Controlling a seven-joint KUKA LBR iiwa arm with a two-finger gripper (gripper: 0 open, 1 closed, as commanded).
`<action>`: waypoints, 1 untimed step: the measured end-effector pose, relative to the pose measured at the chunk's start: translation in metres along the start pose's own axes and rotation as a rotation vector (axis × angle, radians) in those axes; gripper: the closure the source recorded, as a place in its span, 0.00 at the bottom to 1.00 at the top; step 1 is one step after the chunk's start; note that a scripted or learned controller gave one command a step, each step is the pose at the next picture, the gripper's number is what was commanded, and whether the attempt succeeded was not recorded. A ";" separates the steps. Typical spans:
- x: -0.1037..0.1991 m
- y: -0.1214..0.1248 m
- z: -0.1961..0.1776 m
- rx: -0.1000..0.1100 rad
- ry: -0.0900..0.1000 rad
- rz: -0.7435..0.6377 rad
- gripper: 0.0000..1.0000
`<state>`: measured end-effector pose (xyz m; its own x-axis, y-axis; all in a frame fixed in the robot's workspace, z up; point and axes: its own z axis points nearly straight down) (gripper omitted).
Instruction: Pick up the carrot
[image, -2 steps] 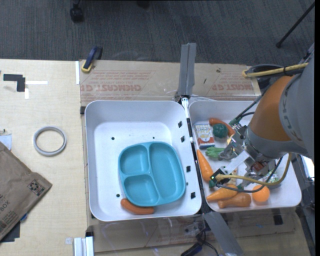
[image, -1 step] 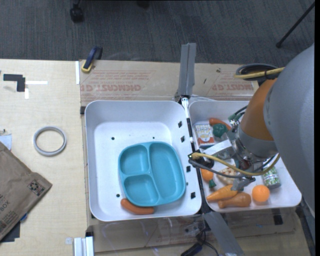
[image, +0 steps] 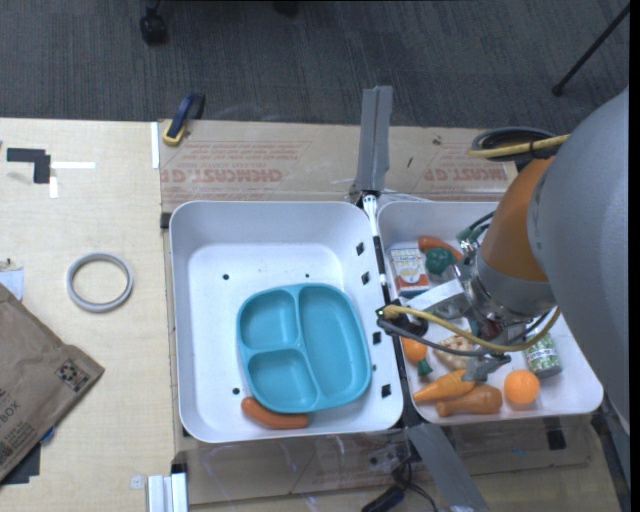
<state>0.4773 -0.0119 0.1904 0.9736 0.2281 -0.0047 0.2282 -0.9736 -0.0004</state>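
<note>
The orange carrot (image: 443, 388) lies near the front of the right bin (image: 585, 395), its tip pointing left. A browner, orange-tan piece (image: 473, 403) rests against its front side. My gripper (image: 482, 362) hangs low over the right bin, just above and behind the carrot's thick end. The wrist and its yellow cable (image: 440, 322) hide most of it. Nothing can be seen held in it.
The right bin also holds an orange ball (image: 521, 388), a green can (image: 543, 356), a white packet (image: 408, 266), a red and green piece (image: 437, 251) and a small orange item (image: 414, 350). In the left bin (image: 200, 300) sit a blue divided plate (image: 302, 347) and a sausage (image: 274, 415).
</note>
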 end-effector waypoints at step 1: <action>0.003 -0.014 0.000 0.000 0.000 0.025 0.00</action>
<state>0.4774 0.0021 0.1905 0.9791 0.2034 -0.0044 0.2034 -0.9791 -0.0001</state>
